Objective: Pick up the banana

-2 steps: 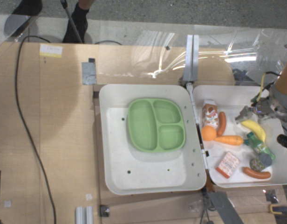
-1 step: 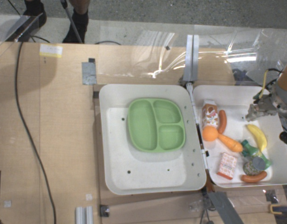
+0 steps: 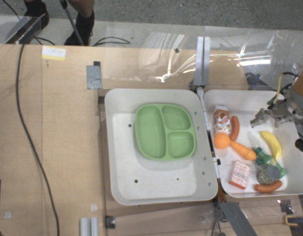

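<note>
Near the right bin's far right edge, I see my gripper spread open, empty, just above the banana.

banana: yellow, curved, intact, lying flat on the right bin's floor near its right side, long axis running diagonally.

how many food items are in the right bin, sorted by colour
Yellow: 1, the banana
Orange: 2, the orange and the carrot
Red or brown-red: 2, the upper sausage and the lower sausage
Red and white packs: 2, the top packet and the small box
Total: 7, not counting the green and grey bits beside the banana, too unclear to name.
</note>
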Action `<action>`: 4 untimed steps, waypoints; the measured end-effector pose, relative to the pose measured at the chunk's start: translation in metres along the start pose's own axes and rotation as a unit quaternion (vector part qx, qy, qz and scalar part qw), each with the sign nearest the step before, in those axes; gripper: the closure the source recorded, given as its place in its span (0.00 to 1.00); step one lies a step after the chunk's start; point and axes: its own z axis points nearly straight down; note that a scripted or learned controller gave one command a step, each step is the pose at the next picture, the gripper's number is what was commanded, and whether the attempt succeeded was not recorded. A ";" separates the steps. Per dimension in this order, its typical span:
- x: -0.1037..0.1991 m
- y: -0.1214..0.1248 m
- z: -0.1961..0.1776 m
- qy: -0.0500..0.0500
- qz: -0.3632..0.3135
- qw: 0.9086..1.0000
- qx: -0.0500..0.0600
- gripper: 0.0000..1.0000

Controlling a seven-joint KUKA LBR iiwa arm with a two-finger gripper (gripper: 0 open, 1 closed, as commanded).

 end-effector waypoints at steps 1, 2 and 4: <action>0.012 -0.047 0.014 0.002 0.082 0.997 0.005 0.00; 0.010 -0.045 0.001 0.002 0.082 0.997 0.002 1.00; 0.017 -0.116 0.013 0.002 0.148 0.989 0.006 0.00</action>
